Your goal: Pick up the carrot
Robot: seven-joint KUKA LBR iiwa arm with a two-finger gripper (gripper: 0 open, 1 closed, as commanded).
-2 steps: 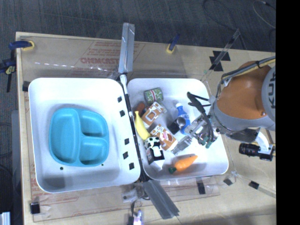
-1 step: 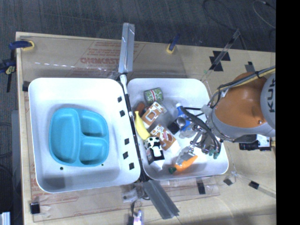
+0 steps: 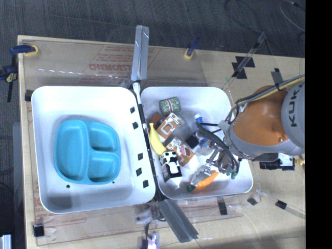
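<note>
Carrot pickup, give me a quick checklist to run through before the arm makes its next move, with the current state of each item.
1. Carrot located: ok. It lies in the right bin, near the front wall.
2. End effector over the carrot: ok. It sits right above and beside it.
3. Carrot between the fingers: cannot tell. Cables and the wrist hide the contact.
4. Neighbours clear of the grasp: not ok. A small silvery item lies against the carrot's left end.
5. Other clutter apart: ok. The banana and the cartons sit further left.
6. Blue tray out of the way: ok. It sits in the left bin.
</note>
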